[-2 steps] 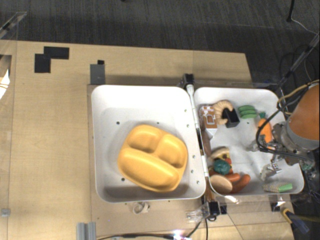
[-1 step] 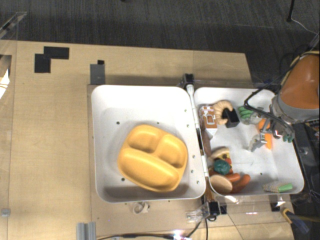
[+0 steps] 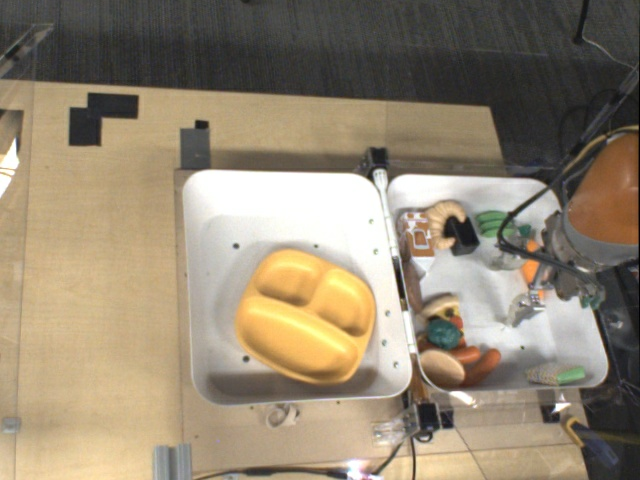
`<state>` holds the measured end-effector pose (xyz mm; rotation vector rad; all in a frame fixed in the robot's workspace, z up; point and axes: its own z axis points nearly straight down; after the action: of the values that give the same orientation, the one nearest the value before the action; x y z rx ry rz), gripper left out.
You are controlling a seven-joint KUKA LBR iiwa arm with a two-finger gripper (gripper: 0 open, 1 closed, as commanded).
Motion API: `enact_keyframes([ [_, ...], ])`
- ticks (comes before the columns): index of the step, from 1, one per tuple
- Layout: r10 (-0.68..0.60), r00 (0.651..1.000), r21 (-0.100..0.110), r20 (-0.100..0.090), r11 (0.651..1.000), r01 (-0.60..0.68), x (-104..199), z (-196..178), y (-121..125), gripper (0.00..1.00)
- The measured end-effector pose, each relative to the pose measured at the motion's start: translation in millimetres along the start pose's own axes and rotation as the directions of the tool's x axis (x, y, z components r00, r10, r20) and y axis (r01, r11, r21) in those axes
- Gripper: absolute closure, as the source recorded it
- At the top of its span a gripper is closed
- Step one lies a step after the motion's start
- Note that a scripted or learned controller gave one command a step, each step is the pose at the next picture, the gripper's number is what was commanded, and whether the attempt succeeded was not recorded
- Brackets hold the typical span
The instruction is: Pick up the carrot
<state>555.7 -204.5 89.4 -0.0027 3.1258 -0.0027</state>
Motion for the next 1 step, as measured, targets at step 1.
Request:
enact_keyframes([
  [1, -0.447, 0.894, 0.001, 0.000, 0.894, 0.447, 43.6, -0.8, -1.2, 0.00],
])
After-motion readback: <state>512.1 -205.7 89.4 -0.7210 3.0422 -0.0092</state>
